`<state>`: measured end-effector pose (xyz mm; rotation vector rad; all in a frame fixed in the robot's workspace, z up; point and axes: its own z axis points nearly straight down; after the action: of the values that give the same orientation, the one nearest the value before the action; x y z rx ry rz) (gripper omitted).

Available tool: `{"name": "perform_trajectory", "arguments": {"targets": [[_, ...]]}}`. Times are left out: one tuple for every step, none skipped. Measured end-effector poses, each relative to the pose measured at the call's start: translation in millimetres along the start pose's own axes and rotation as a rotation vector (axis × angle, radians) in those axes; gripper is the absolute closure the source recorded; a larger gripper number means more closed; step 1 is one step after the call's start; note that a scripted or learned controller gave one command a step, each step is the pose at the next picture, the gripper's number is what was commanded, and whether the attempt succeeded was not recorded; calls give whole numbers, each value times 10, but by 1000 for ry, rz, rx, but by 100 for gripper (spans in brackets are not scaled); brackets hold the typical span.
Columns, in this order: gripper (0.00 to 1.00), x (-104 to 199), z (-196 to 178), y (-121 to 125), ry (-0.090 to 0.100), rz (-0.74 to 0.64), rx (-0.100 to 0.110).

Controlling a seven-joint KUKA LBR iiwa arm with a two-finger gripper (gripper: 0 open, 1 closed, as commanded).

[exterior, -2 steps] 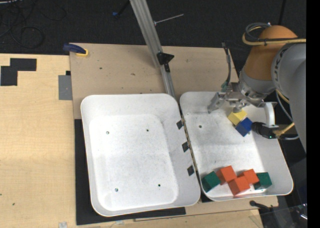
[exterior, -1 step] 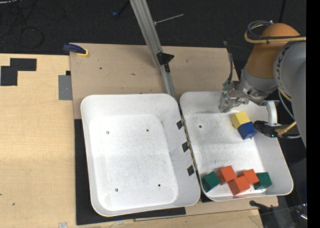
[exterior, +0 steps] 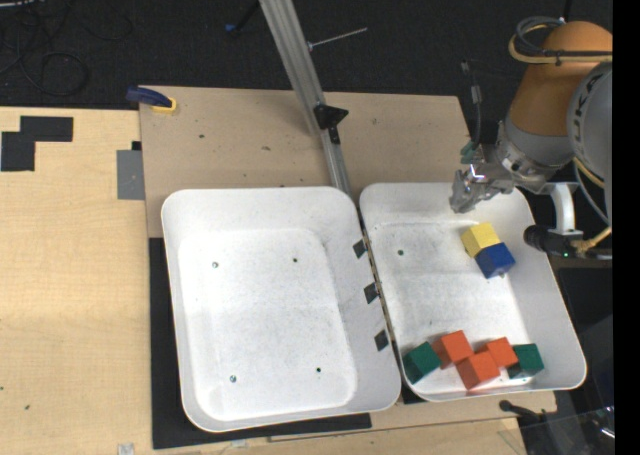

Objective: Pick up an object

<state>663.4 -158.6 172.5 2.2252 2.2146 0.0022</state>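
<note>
My gripper (exterior: 466,193) hangs over the back of the right bin (exterior: 430,273), near its far rim. A yellow block (exterior: 480,237) and a blue block (exterior: 495,260) lie touching each other just in front and to the right of it. Along the bin's front edge sits a cluster: a green block (exterior: 421,360), an orange block (exterior: 455,345), another orange block (exterior: 478,369), a third orange block (exterior: 501,351) and a green block (exterior: 527,358). Nothing shows between the fingers.
The left bin (exterior: 265,303) lies beside the right one, with black clips (exterior: 371,292) along the shared rim. A slanted aluminium rail (exterior: 300,68) rises behind the bins. The arm's orange band (exterior: 560,63) is at the right edge. A blue-and-yellow clamp (exterior: 152,98) sits at the bench's back left.
</note>
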Motion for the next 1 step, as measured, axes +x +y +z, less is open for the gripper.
{"name": "perform_trajectory", "arguments": {"targets": [[100, -13, -472, 9, 0, -4, -1]]}}
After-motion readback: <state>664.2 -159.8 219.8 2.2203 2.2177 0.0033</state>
